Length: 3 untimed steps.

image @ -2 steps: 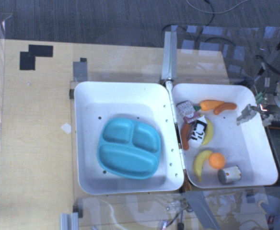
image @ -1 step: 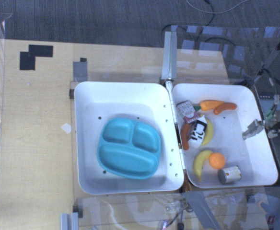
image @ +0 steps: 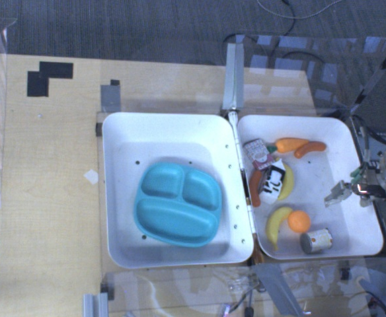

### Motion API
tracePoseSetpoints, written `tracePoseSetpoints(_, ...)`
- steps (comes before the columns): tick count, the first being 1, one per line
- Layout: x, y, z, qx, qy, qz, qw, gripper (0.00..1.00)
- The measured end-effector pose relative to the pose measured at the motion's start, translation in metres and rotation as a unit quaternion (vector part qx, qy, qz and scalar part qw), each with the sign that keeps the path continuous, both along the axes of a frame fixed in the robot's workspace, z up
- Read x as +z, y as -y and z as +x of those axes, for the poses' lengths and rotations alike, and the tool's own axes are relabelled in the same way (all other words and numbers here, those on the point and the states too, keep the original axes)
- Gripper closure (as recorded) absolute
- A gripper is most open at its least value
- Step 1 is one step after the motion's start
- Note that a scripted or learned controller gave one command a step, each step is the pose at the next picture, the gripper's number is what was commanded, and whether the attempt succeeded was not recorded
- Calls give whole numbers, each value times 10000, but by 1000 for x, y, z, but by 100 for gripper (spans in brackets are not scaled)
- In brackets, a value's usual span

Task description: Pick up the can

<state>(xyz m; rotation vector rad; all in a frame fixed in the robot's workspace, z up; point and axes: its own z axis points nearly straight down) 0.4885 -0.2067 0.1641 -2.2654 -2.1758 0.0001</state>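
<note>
The can (image: 316, 240) lies on its side near the front right corner of the right bin (image: 371, 233), a small grey cylinder with one round end facing left. Just beside it to the upper left sits an orange (image: 299, 222), which touches a yellow banana (image: 276, 223) curving along the bin floor. Farther back in that bin lie a black and white packet (image: 271, 181) resting over a second banana (image: 287, 183), a brown sausage-shaped piece (image: 255, 187) along the left wall, a small grey and pink wrapped item (image: 256, 150), a carrot (image: 291, 144) and a reddish-orange sausage-shaped piece (image: 310, 149) near the back wall. The gripper (image: 338, 195) reaches in over the right wall of this bin, above the can and well apart from it, with nothing between its fingers; how wide they stand cannot be told from this view. The arm's wrist (image: 378, 183) hangs at the right rim. The left bin (image: 117, 177) holds a blue divided plate (image: 178, 203) lying flat and slightly turned. Both bins sit side by side on the pale wooden surface (image: 47, 197), which bears black markers (image: 49, 76) near its back left.
</note>
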Motion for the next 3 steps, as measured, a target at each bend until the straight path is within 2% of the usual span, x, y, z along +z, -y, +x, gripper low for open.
tracePoseSetpoints(1,-63,-5,1,229,1,3,9997,0)
tracePoseSetpoints(2,-76,-5,72,-67,67,12,10000,0)
tracePoseSetpoints(3,-73,-12,142,1211,31,-13,9926,0)
